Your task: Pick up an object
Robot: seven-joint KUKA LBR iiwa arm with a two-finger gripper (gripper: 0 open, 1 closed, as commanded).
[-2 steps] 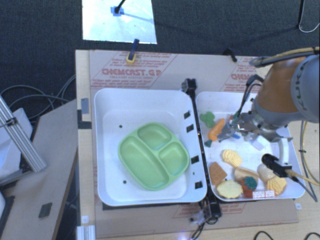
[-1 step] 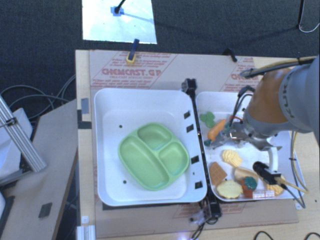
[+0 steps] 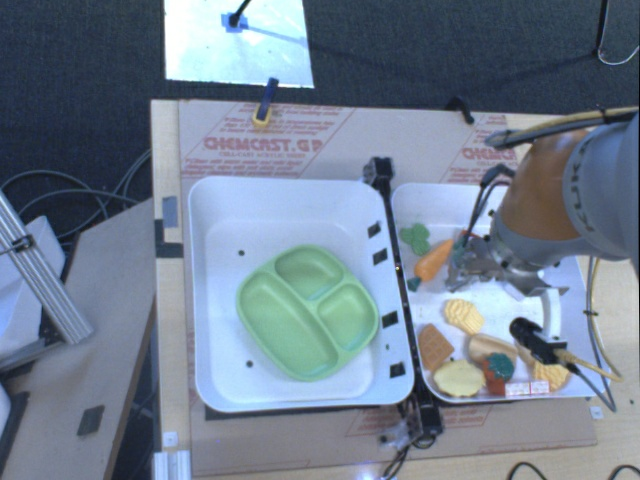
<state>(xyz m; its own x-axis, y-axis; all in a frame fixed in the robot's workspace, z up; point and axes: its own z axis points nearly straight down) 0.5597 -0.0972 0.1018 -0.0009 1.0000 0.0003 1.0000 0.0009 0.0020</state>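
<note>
Camera view, looking down on the surface (image 3: 250,138).

- Pincer (image 3: 462,266): lowered into the right bin (image 3: 440,200), its tip among the toy foods. Whether it is apart, together or clamped on anything cannot be told; arm and wrist cover it.
- Orange carrot (image 3: 434,260): just beside the pincer, on the side toward the left bin; contact cannot be judged.
- Green leafy piece (image 3: 414,236): near, beyond the carrot.
- Ridged yellow piece (image 3: 463,316): near, on the pincer's camera-facing side.
- Tan cracker (image 3: 434,347), pale yellow slice (image 3: 458,378), red-and-teal piece (image 3: 497,368): farther the same way, along the bin's near edge.
- Left bin (image 3: 230,218): well apart from the pincer, holding a green divided plate (image 3: 307,310).

Progress: approach made; nothing is seen lifted. Judged as grasp and lift outstanding, the carrot the likeliest candidate.
</note>
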